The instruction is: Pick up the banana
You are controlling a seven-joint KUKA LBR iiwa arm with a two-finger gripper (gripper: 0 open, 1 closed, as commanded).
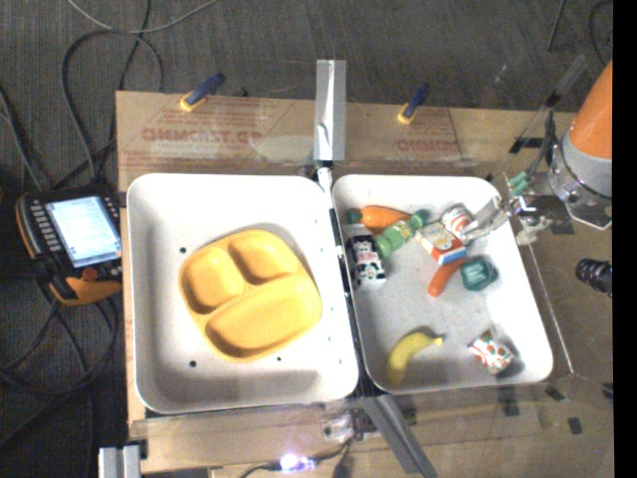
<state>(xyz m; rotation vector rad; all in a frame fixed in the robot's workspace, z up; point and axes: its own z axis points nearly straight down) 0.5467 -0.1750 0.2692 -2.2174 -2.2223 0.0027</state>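
Observation:
The yellow banana [409,351] lies in the right white bin [532,297], near its front edge and left of centre. My gripper [495,214] hangs over the bin's far right corner, well behind and to the right of the banana. It is close to a red and white can [456,219]. Nothing touches the banana.
The right bin also holds a carrot [383,215], a green bottle [397,235], a black and white can [368,260], a small box [437,239], an orange stick [444,276], a teal block [478,274] and a crumpled packet [494,353]. A yellow divided tray [251,292] sits in the left bin [149,267].

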